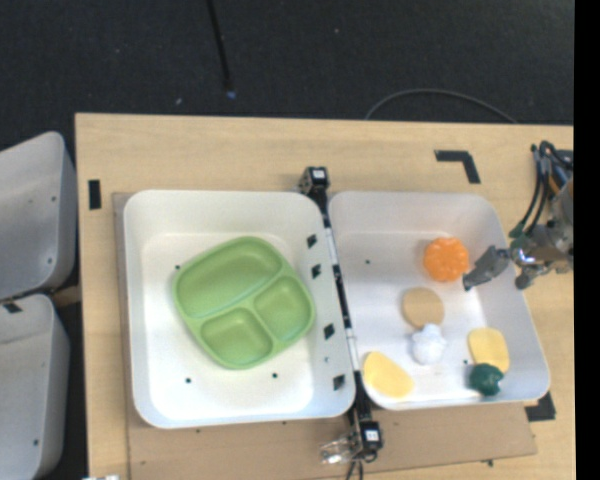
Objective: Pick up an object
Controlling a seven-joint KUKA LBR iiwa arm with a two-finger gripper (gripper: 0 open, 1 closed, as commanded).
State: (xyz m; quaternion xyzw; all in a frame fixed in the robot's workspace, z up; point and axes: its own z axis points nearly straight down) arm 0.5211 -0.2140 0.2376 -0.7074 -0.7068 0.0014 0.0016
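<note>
A dark floor is lying beyond the pale wooden tabletop (230,153), which is carrying two white bins side by side. The left bin (145,368) is holding a green tray (243,301). The right bin (380,223) is holding the candidates: an orange ball (446,258), a tan disc (422,306), a white lump (428,344), two yellow pieces (387,374) (488,347) and a green piece (485,378). The tool (502,266) is hovering at the right rim, just beside the ball, probably lining up; its spread I cannot tell.
</note>
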